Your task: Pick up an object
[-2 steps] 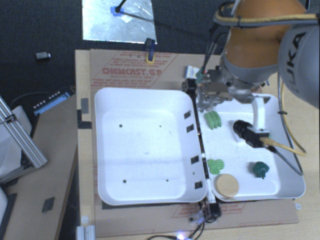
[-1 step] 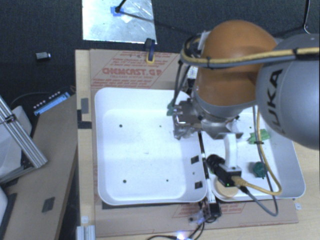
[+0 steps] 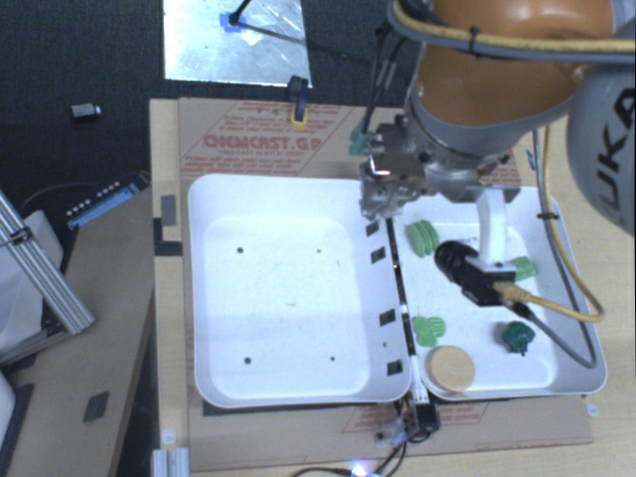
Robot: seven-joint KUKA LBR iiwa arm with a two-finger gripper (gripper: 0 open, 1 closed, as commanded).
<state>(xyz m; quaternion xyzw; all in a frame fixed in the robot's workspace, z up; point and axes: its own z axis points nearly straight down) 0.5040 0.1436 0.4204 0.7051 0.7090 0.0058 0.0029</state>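
The right bin (image 3: pixel 571 356) holds several small things. A pale green ridged piece (image 3: pixel 422 237) lies near its left wall, and another pale green piece (image 3: pixel 429 329) lies lower down. A tan round disc (image 3: pixel 450 368) sits at the front left corner, a dark green lump (image 3: pixel 517 337) at the front right, and a light green bit (image 3: pixel 523 266) by the pale bracket. My gripper (image 3: pixel 382 195) hangs over the bin's back left corner, just up and left of the ridged piece. The large wrist above hides the back of the bin.
The left bin (image 3: pixel 204 266) stands beside the right one, with a divider of black clips (image 3: pixel 390 316) between them. A yellow cable (image 3: pixel 556 306) loops over the right bin. A blue and yellow clamp (image 3: pixel 297 102) stands on the cardboard behind the bins.
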